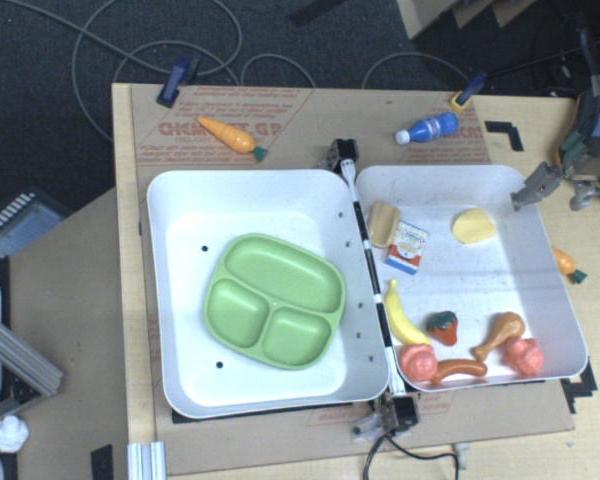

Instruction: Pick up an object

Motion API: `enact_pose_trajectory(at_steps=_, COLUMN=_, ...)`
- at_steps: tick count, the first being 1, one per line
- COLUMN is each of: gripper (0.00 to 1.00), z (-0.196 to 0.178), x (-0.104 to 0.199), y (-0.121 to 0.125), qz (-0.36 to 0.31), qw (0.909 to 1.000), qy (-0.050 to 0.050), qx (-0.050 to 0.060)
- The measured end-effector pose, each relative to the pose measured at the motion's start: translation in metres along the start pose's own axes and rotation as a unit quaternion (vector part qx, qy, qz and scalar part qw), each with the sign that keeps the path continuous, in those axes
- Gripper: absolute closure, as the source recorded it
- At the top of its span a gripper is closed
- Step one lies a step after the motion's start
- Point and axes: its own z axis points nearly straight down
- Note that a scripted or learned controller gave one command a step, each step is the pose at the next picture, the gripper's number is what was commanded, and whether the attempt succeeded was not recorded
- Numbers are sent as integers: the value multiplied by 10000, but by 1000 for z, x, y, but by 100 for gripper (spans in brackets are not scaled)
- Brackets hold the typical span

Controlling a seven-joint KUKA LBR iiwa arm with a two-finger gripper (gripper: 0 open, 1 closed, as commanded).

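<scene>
The toys are gathered in the right bin (540,268), with a lemon (473,226) nearest the end effector (555,180), which is parked at the bin's far corner; its grip state cannot be told.

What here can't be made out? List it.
- Gripper: cut off by the camera view's right edge, blurred; finger state unreadable.
- Small orange toy carrot: partly behind the right white bin's rim.
- Small white carton with red and blue print: print too small to read.
</scene>
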Motion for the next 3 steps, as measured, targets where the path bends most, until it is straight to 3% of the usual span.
enact_pose_trajectory(at_steps=1, gripper=0, z=82, x=73, y=-86, qz=-3, qw=10000, qy=13, qx=23)
enact_pose_trajectory(at_steps=2, gripper=0, z=165, x=123, y=-104, qz=6, qw=10000, qy=-4, qx=-8)
enact_pose_trajectory(at_steps=3, gripper=100, z=156, x=124, y=-104, qz=11, qw=10000, qy=-4, qx=-8)
